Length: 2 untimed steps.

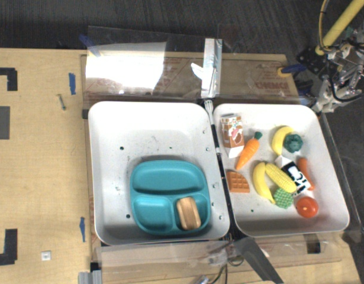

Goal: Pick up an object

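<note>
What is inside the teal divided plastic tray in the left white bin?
The teal divided plastic tray holds one brown bread-like loaf in its lower right compartment. The tray floor under the loaf is covered.

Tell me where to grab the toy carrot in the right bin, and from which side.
Grip the carrot across its orange middle, coming straight down from above. It lies flat and slanted, green top up-right, narrow tip down-left, with the small carton close on its left, so set the jaws across its long axis.

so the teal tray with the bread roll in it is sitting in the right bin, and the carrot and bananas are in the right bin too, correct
Not quite: in the camera view the teal tray holding the bread roll sits in the left bin. The carrot and bananas are indeed in the right bin.
</note>
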{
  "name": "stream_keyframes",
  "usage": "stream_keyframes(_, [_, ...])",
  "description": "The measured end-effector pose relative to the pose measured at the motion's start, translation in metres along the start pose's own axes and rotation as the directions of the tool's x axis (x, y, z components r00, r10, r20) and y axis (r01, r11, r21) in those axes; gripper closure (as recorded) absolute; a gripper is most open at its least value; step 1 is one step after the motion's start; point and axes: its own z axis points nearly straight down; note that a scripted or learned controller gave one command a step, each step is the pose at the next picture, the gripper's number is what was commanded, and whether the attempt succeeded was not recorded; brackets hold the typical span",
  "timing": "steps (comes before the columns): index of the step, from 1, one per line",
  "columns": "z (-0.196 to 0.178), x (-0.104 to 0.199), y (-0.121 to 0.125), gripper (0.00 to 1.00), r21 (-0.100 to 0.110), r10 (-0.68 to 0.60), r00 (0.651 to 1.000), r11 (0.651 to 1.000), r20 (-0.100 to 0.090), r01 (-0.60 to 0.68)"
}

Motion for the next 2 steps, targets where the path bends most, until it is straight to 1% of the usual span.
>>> stream_keyframes(1, [-0.011,0.0,0.0,1.0,0.003,-0.091,0.996,0.996,0.0,0.091])
stream_keyframes(2, [0.008,0.0,0.0,1.0,-0.005,-0.26,0.966,0.966,0.0,0.26])
